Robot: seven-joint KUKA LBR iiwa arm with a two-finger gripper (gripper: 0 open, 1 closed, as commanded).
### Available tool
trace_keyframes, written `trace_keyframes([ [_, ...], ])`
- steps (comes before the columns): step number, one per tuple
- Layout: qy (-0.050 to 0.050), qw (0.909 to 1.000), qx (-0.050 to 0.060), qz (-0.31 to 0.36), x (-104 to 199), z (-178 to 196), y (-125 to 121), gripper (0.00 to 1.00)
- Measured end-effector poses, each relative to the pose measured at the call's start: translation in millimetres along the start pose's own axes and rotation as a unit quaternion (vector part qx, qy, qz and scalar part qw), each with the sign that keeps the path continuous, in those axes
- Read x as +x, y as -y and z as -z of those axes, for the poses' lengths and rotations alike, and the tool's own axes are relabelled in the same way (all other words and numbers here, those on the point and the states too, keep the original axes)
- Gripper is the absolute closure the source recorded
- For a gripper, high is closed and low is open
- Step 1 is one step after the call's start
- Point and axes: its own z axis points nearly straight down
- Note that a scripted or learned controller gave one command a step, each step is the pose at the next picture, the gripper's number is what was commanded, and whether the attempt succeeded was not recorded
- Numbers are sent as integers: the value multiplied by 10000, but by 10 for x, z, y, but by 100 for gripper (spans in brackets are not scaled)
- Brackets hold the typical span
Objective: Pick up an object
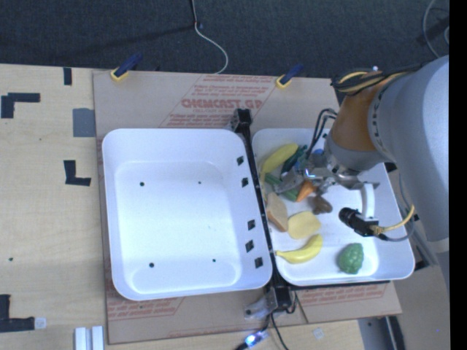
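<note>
Cardboard underlies both bins on wooden bench; tool state seemingly unreadable.

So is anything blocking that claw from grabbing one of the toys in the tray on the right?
Nothing visible does. The gripper is already down in the right bin, right at a crowded cluster: a yellow-green piece, an orange piece and a brown piece. The green lumpy toy and the banana lie apart, uncovered.

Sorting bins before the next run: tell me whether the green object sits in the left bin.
No. The green object lies in the right bin, near its front corner, beside the banana.
</note>
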Motion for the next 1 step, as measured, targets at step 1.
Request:
trace_keyframes([
  [1, 5, 10000, 18, -11, -19, 97, 23, 100],
])
